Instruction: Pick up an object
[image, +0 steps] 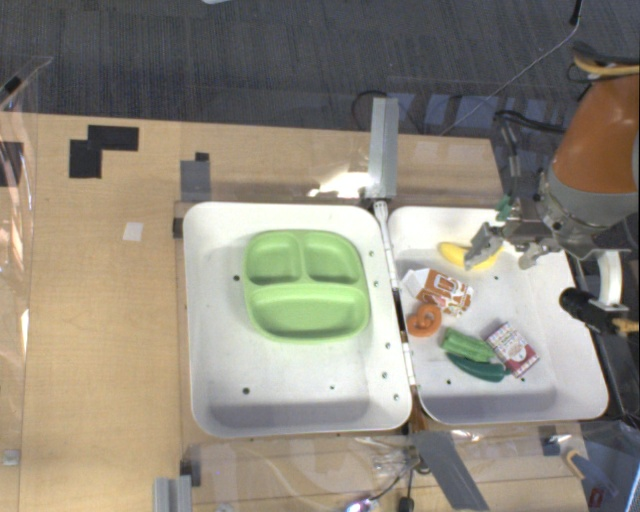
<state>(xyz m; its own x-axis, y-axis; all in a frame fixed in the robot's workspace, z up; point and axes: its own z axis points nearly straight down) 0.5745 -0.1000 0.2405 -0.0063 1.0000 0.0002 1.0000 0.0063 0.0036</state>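
Wooden bench (90, 300) carries two white bins side by side. Hand (505, 243) hangs over the right bin (570, 390), near its far edge, fingers spread, gripping nothing. Banana (462, 255) lies just beside the left finger. Nearer the camera: snack packet (441, 289), orange ring (424, 320), green cucumber (473, 356), small red-and-white packet (512, 347). Left bin (215, 390) holds a green divided tray (304, 284).

One fixed camera above the bench (90, 300), looking down at a slant, moderately far, taking in both white bins (200, 330), arm (600, 140) entering from right
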